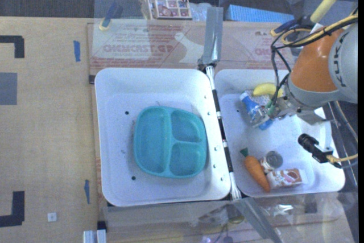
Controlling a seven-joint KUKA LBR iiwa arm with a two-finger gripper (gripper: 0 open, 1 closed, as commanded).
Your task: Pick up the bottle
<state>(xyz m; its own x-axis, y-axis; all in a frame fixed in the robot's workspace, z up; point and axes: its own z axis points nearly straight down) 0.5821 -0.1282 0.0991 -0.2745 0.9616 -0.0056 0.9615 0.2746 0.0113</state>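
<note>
One bottle (253,108) lies tilted on the floor of the right bin (335,179), toward that bin's ten o'clock corner; it is clear and crinkled with a blue label, and its right end is under the jaws (272,112), so whether they stand apart, together or clamped on it cannot be told. Just past the bottle at one o'clock sits a yellow banana (264,89), partly hidden by the wrist. Toward six o'clock from the bottle lie an orange carrot (256,172), a small round can (273,159) beside it, and a red-and-white carton (285,177) touching the can's lower side. At nine o'clock, the left bin (114,122) holds a teal divided plate (169,142) near its middle. Both bins rest side by side on the desk (45,122).
</note>
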